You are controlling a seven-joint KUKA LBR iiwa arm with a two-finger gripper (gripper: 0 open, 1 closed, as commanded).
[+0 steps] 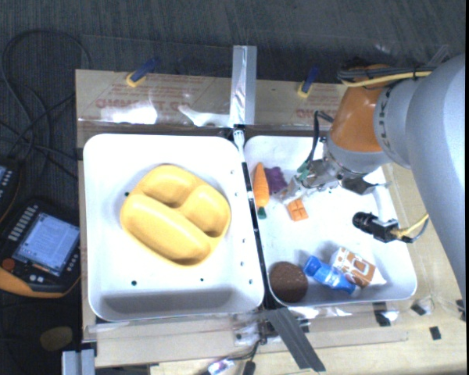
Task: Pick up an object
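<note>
In the right bin (391,291), my gripper (303,183) hangs low at the upper left, below the arm's orange band (356,127). Just to its left lies a small purple piece (275,180), and beyond that an orange carrot (260,186) against the bin's left wall. A small orange block (297,209) sits directly below the gripper. Near the front edge are a brown ball (288,280), a blue bottle (328,276) and a small brown-and-white carton (353,266). Nothing visibly hangs from the gripper.
A large yellow bun-shaped object (174,213) takes up the middle of the left bin (102,287). A black connector with a yellow cable (375,225) juts over the right bin's right side. A handheld controller (31,244) lies off the bench at left.
</note>
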